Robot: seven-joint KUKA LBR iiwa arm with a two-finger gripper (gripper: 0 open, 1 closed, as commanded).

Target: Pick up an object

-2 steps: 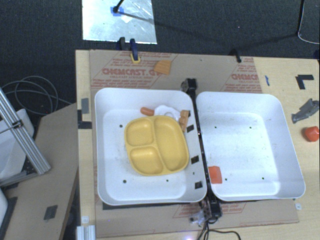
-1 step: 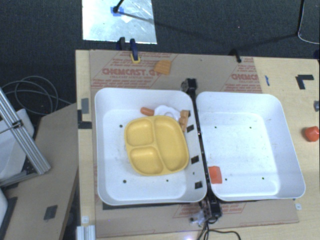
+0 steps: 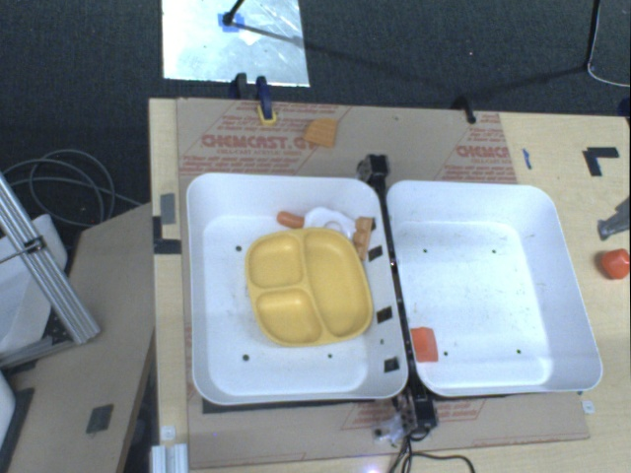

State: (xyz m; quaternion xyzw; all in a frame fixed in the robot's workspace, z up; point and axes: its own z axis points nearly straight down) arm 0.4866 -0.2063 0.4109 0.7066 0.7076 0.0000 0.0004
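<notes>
The left bin [image 3: 212,264] holds a yellow divided plate [image 3: 308,286] lying flat near its middle. Behind the plate lie a small orange stick-shaped piece [image 3: 291,220] and a white item [image 3: 328,221] partly hidden by the plate's far rim. A small tan block [image 3: 363,233] stands by the wall between the bins. In the right bin [image 3: 493,264] an orange-red block [image 3: 423,343] rests at the near left corner, against the dividing wall.
A tan piece [image 3: 320,131] lies on the cardboard behind the left bin, close to a blue and yellow clamp [image 3: 263,101]. At the bench's right edge sit a small grey part [image 3: 613,221] and an orange-red piece [image 3: 614,263]. A foil sheet [image 3: 235,28] lies on the floor behind.
</notes>
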